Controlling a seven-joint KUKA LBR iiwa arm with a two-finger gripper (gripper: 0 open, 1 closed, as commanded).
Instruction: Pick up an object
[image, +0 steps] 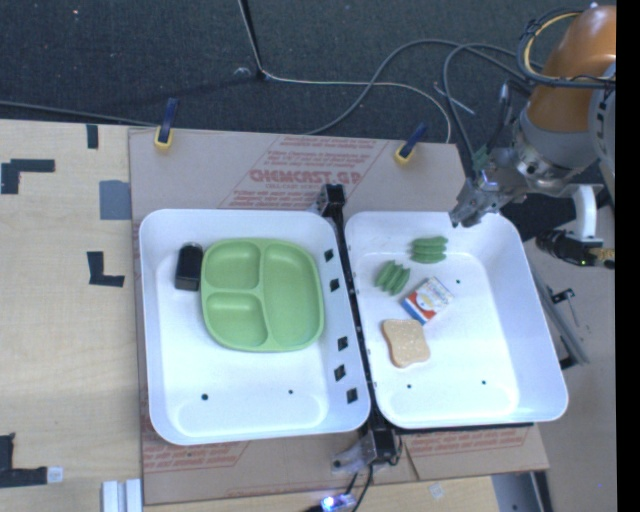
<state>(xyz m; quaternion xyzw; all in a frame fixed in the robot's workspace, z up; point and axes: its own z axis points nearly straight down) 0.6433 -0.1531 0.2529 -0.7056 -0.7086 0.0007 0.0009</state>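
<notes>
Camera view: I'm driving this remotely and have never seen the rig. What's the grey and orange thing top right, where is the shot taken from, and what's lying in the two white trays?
That is a robot arm with an orange band; its gripper hangs over the far edge of the right bin. Whether it grips anything is too small to tell. The single camera looks down at a slant on both bins. The right bin holds two green ridged pieces, a small red, white and blue packet and a tan slice of toast. The left bin holds a green divided plate with a small black object beside it.
</notes>
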